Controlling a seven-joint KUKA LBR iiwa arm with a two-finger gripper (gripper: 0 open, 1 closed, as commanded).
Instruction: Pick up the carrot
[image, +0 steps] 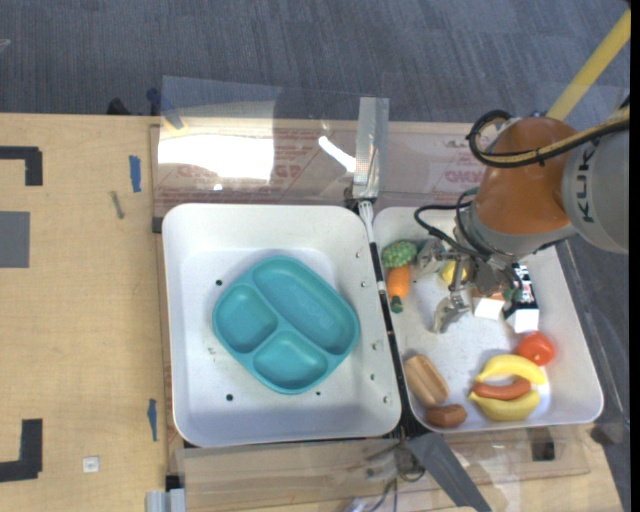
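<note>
The carrot (398, 283), a short orange root with a leafy green top, lies at the left wall of the right bin (583, 372), near its far end. My gripper (452, 308) hangs over the middle of that bin, a little to the right of the carrot and apart from it. Its fingers (443, 318) point down, open, with nothing between them. The grey arm with its orange band (520, 185) reaches in from the right above the bin's far part.
The right bin also holds a hot dog (425, 378), a brown sausage (446, 414), a banana (508, 378), a red tomato (537, 347) and a white box (522, 319). In the left bin (190, 250) sits a teal divided plate (286, 322).
</note>
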